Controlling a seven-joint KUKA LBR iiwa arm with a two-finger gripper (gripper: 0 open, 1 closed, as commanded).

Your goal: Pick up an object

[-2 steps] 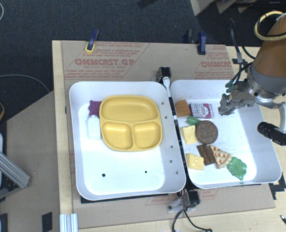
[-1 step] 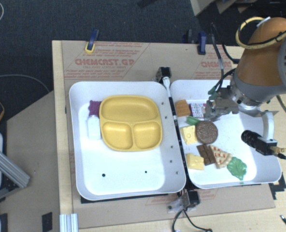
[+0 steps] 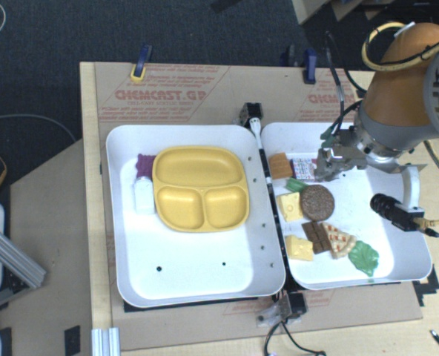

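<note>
Gripper (image 3: 329,163): positioned low over the right bin (image 3: 408,254); jaw state cannot be told.
Food pieces: brown disc (image 3: 317,202), yellow blocks (image 3: 291,207) and green leaf (image 3: 364,257) laid in the right bin.
Left bin (image 3: 182,280): occupied by a yellow divided tray (image 3: 201,187).

Robot arm (image 3: 397,102): rounded orange housing above a grey wrist section, yellow and black cables looping over its top, thin black wires trailing down its left side, and a metallic gripper (image 3: 331,162) assembly with a black cylindrical attachment on a white bracket.
</note>
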